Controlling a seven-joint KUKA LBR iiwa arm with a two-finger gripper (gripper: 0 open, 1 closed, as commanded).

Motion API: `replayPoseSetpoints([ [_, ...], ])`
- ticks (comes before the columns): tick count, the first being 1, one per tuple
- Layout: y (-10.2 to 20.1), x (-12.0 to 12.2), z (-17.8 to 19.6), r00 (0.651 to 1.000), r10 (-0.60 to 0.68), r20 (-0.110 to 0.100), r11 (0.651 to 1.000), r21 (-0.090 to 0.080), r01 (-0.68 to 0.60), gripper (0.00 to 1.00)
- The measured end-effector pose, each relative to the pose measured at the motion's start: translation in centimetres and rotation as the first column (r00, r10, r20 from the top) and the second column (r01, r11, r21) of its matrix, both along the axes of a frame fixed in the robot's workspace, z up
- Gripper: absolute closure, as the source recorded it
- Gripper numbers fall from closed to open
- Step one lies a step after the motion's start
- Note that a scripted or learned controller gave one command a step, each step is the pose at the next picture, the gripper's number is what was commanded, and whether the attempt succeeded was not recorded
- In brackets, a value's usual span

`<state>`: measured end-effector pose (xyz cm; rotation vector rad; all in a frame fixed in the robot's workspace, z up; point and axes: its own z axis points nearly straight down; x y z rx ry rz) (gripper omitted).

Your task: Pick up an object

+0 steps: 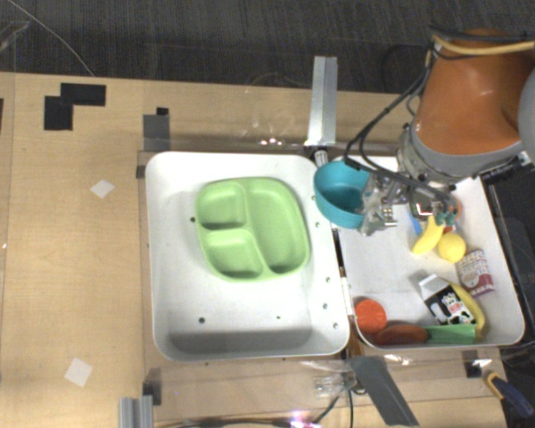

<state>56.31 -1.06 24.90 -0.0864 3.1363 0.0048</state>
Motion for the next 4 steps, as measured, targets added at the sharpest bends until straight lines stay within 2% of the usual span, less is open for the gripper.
replayPoseSetpoints([
  [2,-0.1,0.4,2.6,1.000,0.002,0.019,1.000,-0.001,-0.002,1.00],
  [3,-9.2,-0.9,-1.5,0.999,-0.053,-0.001,0.999,-0.005,0.053,1.00],
  [4,-19.7,2.0,-7.5,0.967,-0.254,-0.001,0.967,-0.004,0.254,1.00],
])
